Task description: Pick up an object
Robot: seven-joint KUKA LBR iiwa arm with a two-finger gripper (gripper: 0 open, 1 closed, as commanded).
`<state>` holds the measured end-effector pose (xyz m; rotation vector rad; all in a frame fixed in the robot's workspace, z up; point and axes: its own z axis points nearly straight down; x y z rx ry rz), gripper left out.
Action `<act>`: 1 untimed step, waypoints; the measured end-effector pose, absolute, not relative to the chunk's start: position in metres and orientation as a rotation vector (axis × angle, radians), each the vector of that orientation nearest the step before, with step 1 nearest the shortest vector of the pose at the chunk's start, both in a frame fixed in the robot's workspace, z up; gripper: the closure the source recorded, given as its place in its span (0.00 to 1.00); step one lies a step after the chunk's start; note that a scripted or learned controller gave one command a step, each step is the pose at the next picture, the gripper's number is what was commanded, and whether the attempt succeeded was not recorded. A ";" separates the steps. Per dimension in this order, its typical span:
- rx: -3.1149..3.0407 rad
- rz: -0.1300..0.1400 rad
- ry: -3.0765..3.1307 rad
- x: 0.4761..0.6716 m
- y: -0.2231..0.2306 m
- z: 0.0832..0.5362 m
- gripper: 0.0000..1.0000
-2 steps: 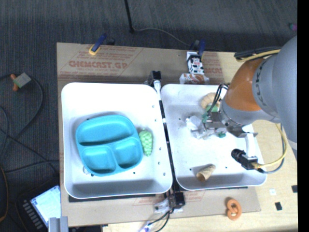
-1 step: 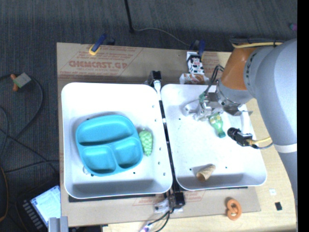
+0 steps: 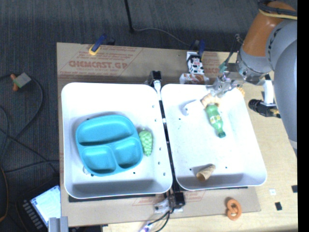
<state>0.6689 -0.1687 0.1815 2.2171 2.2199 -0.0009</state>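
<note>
Gripper (image 3: 223,84) poised at right bin (image 3: 251,144) far edge; jaw state not discernible. Green bottle (image 3: 215,119) lying flat just below jaws, untouched, long axis running far-to-near, cap end toward near-right. Tan cork-like piece (image 3: 207,100) beside bottle's far end.

Grey arm (image 3: 289,76) with an orange band (image 3: 260,30); both bins (image 3: 96,93) white; a sky-blue divided tray (image 3: 108,144) with a pale green knobbly piece (image 3: 146,142) beside it; green bottle (image 3: 215,120) just below the metal-grey gripper (image 3: 223,84); tan cone (image 3: 204,172); orange ring (image 3: 233,209); brown board (image 3: 145,64) with faded red lettering; blue clamps (image 3: 98,44).
</note>
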 end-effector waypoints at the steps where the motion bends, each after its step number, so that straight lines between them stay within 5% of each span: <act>1: 2.219 -0.003 2.221 0.668 -0.168 0.181 0.00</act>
